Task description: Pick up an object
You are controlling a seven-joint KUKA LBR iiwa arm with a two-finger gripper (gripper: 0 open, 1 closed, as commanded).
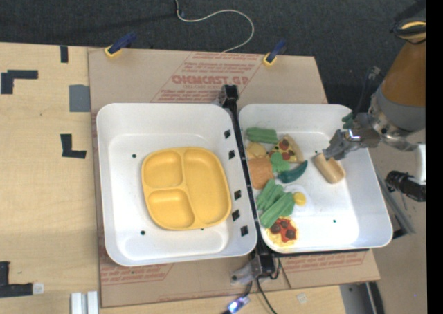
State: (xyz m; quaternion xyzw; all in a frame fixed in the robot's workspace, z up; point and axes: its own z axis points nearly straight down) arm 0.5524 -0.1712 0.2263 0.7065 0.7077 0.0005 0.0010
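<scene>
A grey robot arm with an orange band [408,77] reaches in from the right over the right-hand shallow white bin [360,226], its two-finger gripper [337,148] poised at the upper end of a tan, bread-roll-shaped toy [329,168] that lies tilted on the bin's floor. The dark fingers [333,151] point down and to the left, their tips just beside or touching the roll (whether they are spread or pressed together cannot be told at this angle), and the roll is not seen between them.

Along the left side of the same bin sits a crowd of toy foods: a green pod-like piece [261,134] at the top, a pizza slice with red dots [286,146] beside it, a yellow lump [256,150], a round brown bun [260,172], a dark green curved vegetable [291,173], a bundle of green beans [274,202], a small yellow piece [299,199] and, nearest the front wall, a second flat yellow slice with red topping [282,232].

The left-hand shallow white bin [118,133] holds a yellow plastic plate with three compartments [185,187], lying flat near its middle. Both bins rest side by side on a sheet of brown cardboard [201,77] clipped with blue and yellow clamps [120,45] to the wooden surface [34,188], and a thin white cable [208,15] loops across the dark carpet beyond.
</scene>
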